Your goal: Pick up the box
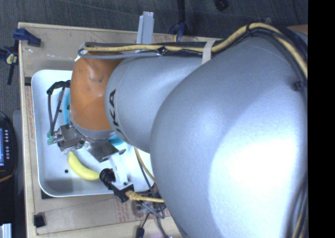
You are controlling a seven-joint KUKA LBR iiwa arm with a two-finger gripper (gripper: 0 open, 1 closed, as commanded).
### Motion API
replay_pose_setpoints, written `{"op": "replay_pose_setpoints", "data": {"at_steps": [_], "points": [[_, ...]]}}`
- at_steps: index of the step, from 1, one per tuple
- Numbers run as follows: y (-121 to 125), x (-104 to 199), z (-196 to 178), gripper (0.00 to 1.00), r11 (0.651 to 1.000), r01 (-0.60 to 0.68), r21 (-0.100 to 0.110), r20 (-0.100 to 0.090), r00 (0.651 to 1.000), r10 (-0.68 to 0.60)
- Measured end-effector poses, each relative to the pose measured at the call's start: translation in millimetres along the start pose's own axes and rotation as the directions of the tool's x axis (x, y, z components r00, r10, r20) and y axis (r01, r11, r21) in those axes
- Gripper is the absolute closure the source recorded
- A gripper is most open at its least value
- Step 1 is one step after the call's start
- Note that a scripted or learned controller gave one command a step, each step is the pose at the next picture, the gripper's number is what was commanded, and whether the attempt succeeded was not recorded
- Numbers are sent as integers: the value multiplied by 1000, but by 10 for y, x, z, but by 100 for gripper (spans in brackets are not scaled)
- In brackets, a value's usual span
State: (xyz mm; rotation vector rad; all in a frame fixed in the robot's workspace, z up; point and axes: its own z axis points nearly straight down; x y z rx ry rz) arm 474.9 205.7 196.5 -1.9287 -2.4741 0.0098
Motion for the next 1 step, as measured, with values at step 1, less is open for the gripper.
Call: {"op": "replay_pose_setpoints", "data": {"at_steps": [1], "points": [[-104,-761,946,100,967,252,-25,6,968,-252]]}}
